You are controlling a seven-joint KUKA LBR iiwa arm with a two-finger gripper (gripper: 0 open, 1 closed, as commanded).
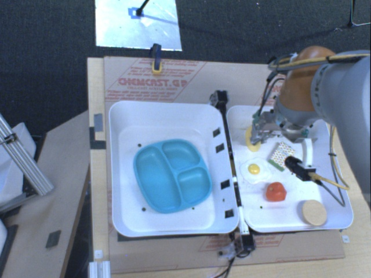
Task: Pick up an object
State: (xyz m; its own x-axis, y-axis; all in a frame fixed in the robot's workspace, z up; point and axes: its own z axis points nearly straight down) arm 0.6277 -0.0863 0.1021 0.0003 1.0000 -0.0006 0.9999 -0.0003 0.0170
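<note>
Grey jaws (259, 133) low over right bin (342, 216), at a yellow piece (253, 142); open or clenched, cannot tell. Just beyond: patterned packet (282, 154), fried egg (254, 169), red tomato (276, 191), tan disc (314, 212). Blue divided plate (172, 175) in left bin (124, 213).

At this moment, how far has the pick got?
Done: the gripper is down in the right bin, over a yellow item. In hand: nothing visibly held. Left: grasp and lift. The fried egg, red piece, round disc and patterned card lie on the bin floor; the blue tray sits in the left bin.
</note>
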